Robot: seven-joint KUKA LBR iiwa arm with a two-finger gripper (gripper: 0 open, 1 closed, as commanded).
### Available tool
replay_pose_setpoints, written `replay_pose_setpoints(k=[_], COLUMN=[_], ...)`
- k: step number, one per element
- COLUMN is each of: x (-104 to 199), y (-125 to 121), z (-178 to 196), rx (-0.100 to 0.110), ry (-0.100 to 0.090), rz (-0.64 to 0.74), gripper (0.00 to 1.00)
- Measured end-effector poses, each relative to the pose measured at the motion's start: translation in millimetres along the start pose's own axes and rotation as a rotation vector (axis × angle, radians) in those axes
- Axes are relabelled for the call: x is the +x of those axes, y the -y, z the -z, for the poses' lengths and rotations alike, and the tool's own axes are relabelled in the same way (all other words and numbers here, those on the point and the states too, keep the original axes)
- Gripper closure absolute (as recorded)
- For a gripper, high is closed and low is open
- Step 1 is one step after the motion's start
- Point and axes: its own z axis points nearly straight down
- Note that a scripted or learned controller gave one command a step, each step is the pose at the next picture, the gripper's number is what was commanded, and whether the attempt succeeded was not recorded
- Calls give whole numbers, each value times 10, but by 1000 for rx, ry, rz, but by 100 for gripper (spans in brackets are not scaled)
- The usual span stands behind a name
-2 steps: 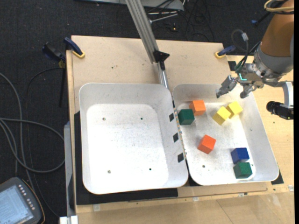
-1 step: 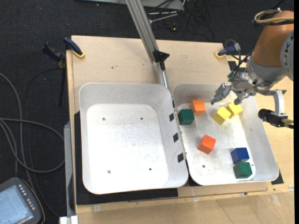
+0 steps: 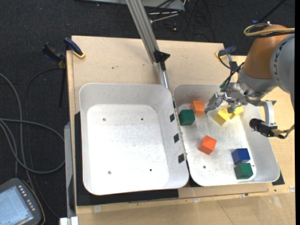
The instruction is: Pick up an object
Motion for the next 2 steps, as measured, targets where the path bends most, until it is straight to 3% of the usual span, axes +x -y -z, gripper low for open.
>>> replay_pose_setpoints(k=[1,2], x=[-25,-26], y=[-50,-60], z=[-254,-161], rx=[-21,-25], ry=[8,10], rz=[0,0], gripper=[0,100])
